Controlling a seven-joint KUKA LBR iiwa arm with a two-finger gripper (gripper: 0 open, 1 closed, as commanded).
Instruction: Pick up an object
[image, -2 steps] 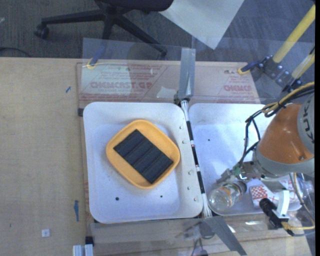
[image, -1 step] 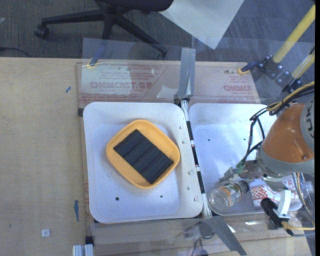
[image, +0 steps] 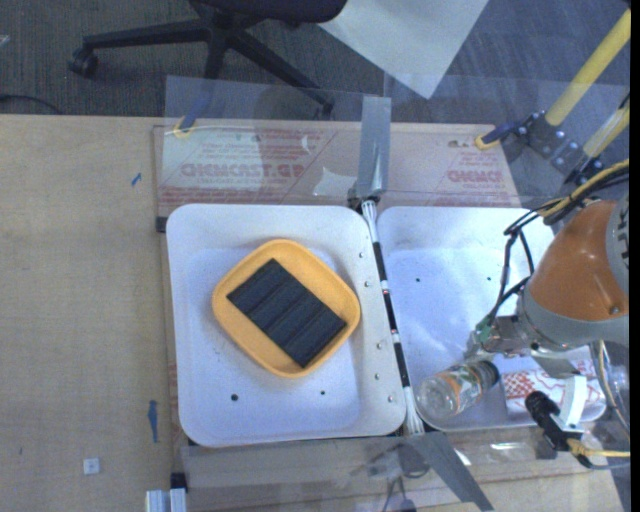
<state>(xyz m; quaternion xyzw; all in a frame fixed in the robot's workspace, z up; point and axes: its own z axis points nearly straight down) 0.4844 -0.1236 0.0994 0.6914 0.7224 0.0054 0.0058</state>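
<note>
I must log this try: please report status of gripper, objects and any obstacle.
Arm over right bin, gripper hidden. Clear bottle lying at near edge, red-white packet beside. Yellow tray in left bin.

Arm (image: 585, 275): rounded orange band above a grey wrist section, surfaces smooth and glossy. Black cables (image: 515, 262) loop along its left side, with a yellow cable near the upper part. Tool (image: 520, 350) end carries small dark and white fittings, details too small to make out.
</note>
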